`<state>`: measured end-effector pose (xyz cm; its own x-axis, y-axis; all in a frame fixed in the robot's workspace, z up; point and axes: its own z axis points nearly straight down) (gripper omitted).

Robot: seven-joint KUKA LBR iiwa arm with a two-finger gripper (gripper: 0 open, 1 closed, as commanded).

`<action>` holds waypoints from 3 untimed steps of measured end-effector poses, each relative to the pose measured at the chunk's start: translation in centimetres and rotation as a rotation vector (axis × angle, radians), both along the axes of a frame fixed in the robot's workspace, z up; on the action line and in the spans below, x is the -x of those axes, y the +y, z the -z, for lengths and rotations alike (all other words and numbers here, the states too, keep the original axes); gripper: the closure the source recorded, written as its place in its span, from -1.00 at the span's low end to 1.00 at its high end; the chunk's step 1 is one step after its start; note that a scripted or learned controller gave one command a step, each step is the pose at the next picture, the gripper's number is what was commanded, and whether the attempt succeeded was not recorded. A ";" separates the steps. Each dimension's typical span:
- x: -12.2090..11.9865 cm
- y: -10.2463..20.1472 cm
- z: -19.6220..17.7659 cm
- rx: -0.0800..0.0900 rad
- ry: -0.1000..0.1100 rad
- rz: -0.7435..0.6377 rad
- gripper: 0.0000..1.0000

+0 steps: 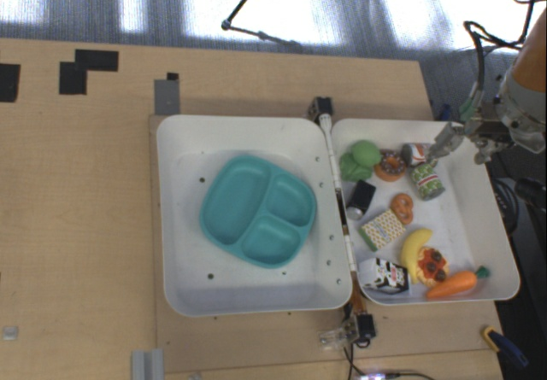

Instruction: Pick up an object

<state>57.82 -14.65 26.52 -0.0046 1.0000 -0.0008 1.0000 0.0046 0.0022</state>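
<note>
Toys lie heaped in the right bin point(500, 237).
Nearest, a carrot point(453, 283) and banana point(414, 250) are seen; farther, a green can point(427, 180) lies just beside the gripper point(461, 141), whose grasp cannot be told.

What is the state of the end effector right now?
End effector: at the upper edge of the right bin, near the green can; open or closed cannot be told.

Glossy teal plastic tray point(258, 210)
</note>
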 end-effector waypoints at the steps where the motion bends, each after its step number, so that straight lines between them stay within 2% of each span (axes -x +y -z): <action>1: -1.0 -1.4 14.3 -0.001 0.004 0.003 -1.00; 2: -1.2 -1.4 13.1 0.000 -0.003 0.002 1.00; 3: -1.2 -1.4 13.1 0.000 -0.003 0.002 -1.00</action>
